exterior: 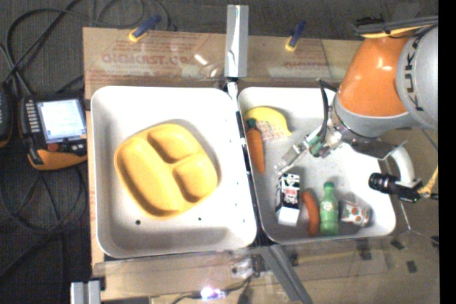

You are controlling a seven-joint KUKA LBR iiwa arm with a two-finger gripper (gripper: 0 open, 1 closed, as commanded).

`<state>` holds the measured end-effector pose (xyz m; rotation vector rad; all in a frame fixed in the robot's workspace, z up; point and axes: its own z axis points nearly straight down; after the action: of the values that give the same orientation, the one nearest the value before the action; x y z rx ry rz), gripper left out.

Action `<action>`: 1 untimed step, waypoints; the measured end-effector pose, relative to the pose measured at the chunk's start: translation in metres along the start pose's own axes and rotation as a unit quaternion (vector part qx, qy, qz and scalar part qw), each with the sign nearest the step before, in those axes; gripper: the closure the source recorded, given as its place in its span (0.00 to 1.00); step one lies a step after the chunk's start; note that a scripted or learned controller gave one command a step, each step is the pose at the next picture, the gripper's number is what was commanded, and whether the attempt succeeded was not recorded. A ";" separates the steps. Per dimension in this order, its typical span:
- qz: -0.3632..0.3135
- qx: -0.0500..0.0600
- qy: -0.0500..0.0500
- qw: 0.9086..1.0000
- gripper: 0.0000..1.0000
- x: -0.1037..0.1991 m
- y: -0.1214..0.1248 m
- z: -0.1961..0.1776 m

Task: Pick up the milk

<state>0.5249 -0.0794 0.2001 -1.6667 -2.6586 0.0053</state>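
Hand [288, 164] open, fingers apart, just above milk [289, 198]. Drop straight over the carton; avoid sausage [311, 213] beside it, then close.

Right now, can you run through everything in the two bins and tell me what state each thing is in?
milk: lying flat in the right bin, not held
claw: just above the milk, nothing between its fingers
green bottle: lying on its side
sausage: lying beside the bottle
small carton: tipped over
carrot: lying along the left wall
banana: lying flat
yellow tray: right way up in the left bin
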 end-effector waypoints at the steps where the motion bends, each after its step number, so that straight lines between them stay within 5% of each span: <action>1: -0.025 -0.002 0.001 1.000 0.00 -0.007 -0.037 0.104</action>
<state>0.4945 -0.1021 0.0958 -1.6007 -2.6998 -0.0003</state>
